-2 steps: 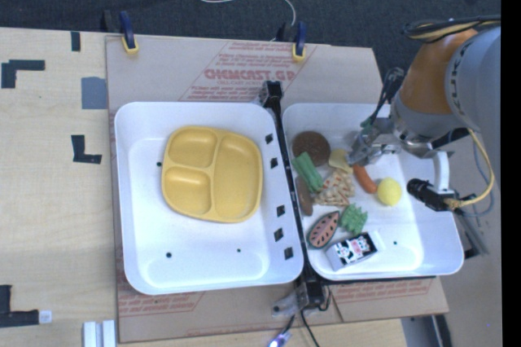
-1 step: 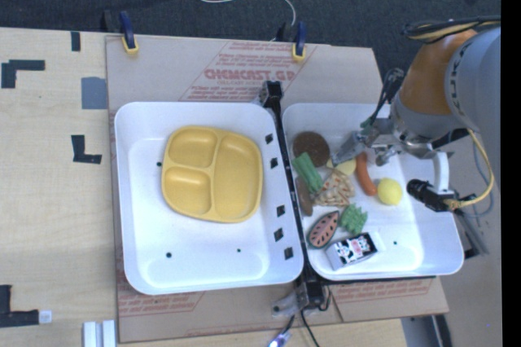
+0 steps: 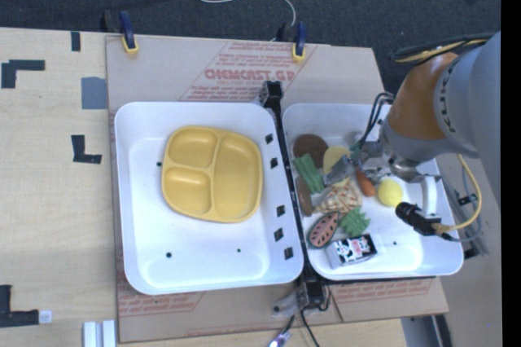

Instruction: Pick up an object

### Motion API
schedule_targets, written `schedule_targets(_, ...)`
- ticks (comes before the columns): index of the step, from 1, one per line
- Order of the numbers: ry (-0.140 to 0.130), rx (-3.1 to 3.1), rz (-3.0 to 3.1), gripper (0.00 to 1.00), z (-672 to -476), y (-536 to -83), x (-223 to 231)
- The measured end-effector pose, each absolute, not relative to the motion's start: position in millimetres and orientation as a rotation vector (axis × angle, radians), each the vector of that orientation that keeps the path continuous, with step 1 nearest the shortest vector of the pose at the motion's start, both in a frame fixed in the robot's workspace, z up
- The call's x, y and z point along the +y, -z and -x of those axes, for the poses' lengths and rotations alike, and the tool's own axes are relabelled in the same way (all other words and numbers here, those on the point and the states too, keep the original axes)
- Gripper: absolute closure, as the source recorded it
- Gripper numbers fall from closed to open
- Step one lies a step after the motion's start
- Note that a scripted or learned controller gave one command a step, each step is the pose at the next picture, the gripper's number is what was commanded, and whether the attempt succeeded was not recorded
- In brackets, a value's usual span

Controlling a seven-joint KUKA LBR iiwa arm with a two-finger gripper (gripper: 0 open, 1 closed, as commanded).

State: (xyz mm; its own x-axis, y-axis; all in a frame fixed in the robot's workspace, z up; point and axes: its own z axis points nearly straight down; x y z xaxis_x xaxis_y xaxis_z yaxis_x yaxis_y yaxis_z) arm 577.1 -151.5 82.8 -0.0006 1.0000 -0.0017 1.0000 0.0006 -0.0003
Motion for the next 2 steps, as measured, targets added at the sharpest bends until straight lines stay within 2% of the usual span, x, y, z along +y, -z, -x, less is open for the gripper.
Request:
schedule_targets(1, 0.006, 2.224, -2.222, 1.0, -577.2, -92, -152)
schedule_targets(2, -0.008, 2.23, -2.209, 1.0, -600.4, -189, -79)
